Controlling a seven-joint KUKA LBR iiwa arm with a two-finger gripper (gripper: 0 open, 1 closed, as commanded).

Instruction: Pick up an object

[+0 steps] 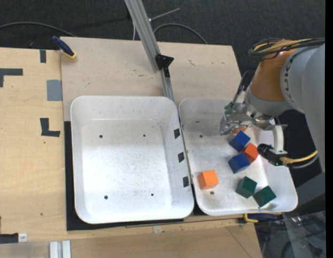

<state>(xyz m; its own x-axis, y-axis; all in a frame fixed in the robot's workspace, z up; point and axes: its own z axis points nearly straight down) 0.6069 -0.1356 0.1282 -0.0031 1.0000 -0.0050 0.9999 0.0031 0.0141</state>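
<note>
Bench top is pale wood sheet [129, 69], scuffed and speckled, set against a dark carpet-like floor along the top of the view. A second, lighter plywood panel [24, 144] adjoins on the left, marked with dark tape pieces and one grey tape patch [54, 90]. A blue-and-yellow clamp [64, 46] grips the bench's far left corner. Black cables cross the floor behind the bench. A slanted aluminium bar [142, 23] comes down from the top edge and ends at a black bracket near the bins' shared rim.

Two shallow white bins sit side by side on a black mat. Left bin [80, 144]: dusty, speckled floor with small dark holes. Right bin [209, 117]: holds all the blocks, grouped in its near right half.

Blocks: orange cube [208, 179] alone near the bin's left wall; two blue cubes, upper one [240, 141] and lower one [239, 162], with a small orange-red block [251, 151] touching between them on the right; two dark green cubes [246, 186] and [264, 195] just beside each other at the near right corner.

Arm enters from the right, orange band above the wrist. Gripper [231, 123] is low over the right bin's far part, just above the upper blue cube. Finger opening cannot be told; no block is visibly between them.
</note>
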